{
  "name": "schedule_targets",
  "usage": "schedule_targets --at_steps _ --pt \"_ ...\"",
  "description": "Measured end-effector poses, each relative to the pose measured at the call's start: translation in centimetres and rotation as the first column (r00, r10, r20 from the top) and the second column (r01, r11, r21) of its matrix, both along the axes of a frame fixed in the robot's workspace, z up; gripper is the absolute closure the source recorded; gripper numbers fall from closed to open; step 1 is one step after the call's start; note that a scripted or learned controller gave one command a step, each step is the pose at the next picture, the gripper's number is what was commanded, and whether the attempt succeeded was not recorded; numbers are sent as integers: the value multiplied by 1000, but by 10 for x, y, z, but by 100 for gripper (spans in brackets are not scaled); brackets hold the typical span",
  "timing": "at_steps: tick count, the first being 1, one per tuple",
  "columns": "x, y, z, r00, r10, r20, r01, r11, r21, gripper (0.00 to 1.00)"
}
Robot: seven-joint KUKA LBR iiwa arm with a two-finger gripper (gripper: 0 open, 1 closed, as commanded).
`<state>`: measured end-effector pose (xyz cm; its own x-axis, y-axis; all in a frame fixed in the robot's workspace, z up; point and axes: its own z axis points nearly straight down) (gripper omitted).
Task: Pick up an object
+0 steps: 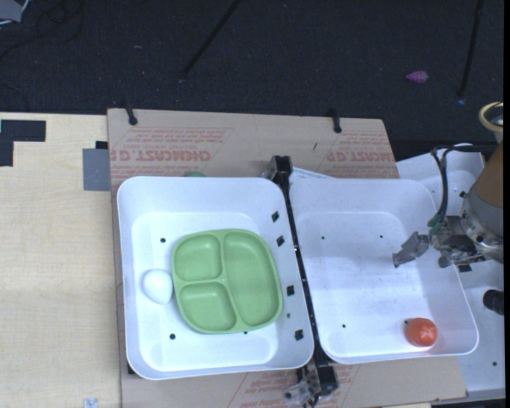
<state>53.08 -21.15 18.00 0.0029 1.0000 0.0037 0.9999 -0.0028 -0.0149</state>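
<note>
A: Step in hand? The gripper (432, 249) sits over the right side of the right bin (357, 202), arm entering from the right edge. Nothing lies between its fingers. I judge this as the approach, before any grasp.

B: Finger state?

A: Apart, as far as I can read it: one grey finger (408, 251) juts left over the bin floor, the other part sits closer to the wrist. Nothing is clamped.

B: Nearest candidate?

A: A small orange-red ball (422, 332), near-right corner of the right bin, just beside the bin wall, nearer than the gripper and apart from it. Round, smooth-looking, likely to roll if nudged.

B: Other objects?

A: Left bin (195, 189) holds a green divided plate (225, 280) with three compartments, lying flat, and a white egg-shaped object (157, 286) touching its left edge.

B: Next move?

A: Judgement only: travel nearward to centre over the ball, descend with fingers straddling it, then close. The wall beside it leaves little finger clearance.
</note>
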Motion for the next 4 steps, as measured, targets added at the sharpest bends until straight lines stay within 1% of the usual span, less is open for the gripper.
schedule_targets --at_steps 1,2,3,4 --pt "3 0 7 1000 3 14 -3 1000 -4 0" --pt "9 0 -54 1000 3 9 -3 1000 -2 0" --pt "9 1 -94 1000 2 11 -2 1000 -2 0" --pt "10 0 -81 1000 1 14 -1 1000 -3 100"
